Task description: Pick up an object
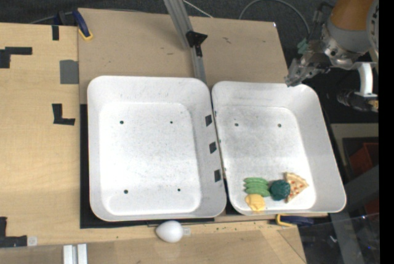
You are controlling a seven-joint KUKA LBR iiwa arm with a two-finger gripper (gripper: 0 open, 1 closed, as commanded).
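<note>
Counter carries two bins; I judge the right bin's (320,127) toys (274,188) light, soft, graspable across their middles; gripper (297,76) state unclear.

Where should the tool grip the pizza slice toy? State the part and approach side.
Probably grip the pizza slice toy across its two straight edges, coming from above. It lies flat, touching the teal ball on one side, close to the right bin's wall.
</note>
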